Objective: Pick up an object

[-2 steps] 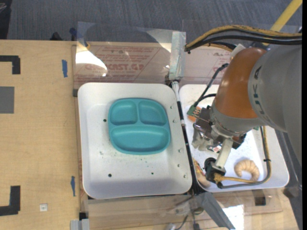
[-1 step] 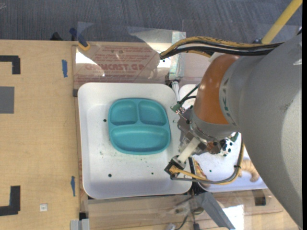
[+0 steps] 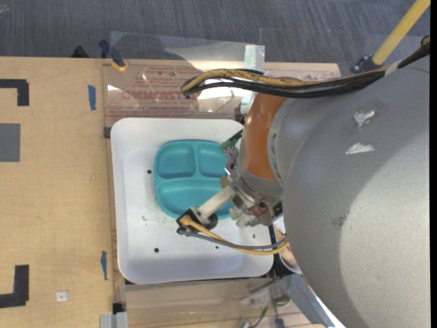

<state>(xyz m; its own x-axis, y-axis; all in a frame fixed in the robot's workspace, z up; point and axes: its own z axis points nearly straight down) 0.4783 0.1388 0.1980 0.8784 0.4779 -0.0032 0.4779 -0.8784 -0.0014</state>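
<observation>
One fixed camera looked down at a slant, fairly close, on the bench (image 3: 48, 203) from above the jaws.

No words can be read. Behind the white bin (image 3: 130, 251) lies a clear sheet (image 3: 157, 94) with faint red print on it, but the letters are too blurry to make out.

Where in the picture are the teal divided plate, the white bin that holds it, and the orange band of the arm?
teal divided plate (image 3: 183, 176): camera view, on its large lower compartment.
white bin (image 3: 133, 203): camera view, on the bare floor left of the plate.
orange band (image 3: 256, 145): camera view, on its curved left side.
</observation>
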